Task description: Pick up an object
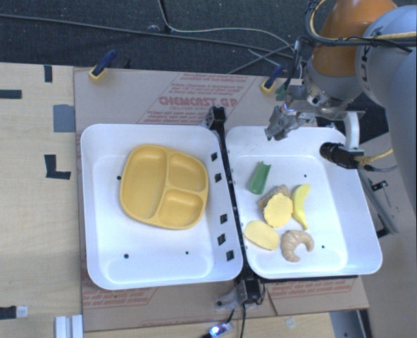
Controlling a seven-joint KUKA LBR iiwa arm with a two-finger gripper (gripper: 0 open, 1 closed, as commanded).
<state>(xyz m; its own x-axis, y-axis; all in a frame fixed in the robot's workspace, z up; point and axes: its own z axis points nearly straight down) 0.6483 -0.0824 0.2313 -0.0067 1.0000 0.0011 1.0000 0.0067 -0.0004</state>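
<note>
In the right bin (pixel 335 255) lie several toy foods: a green piece (pixel 259 177), a yellow banana (pixel 301 204), a round yellow slice (pixel 278 210) on a grey-brown piece, a pale yellow wedge (pixel 261 235) and a tan croissant (pixel 296 243). My gripper (pixel 279 127) hangs over the bin's far rim, up and a little right of the green piece, apart from every object. Nothing shows between its fingers.
The left bin (pixel 103 245) holds a yellow divided plate (pixel 164 186). A black divider with clips (pixel 224 189) runs between the bins. Cables cross the dark floor behind the bench, and yellow-blue clamps (pixel 103 64) hold the cardboard.
</note>
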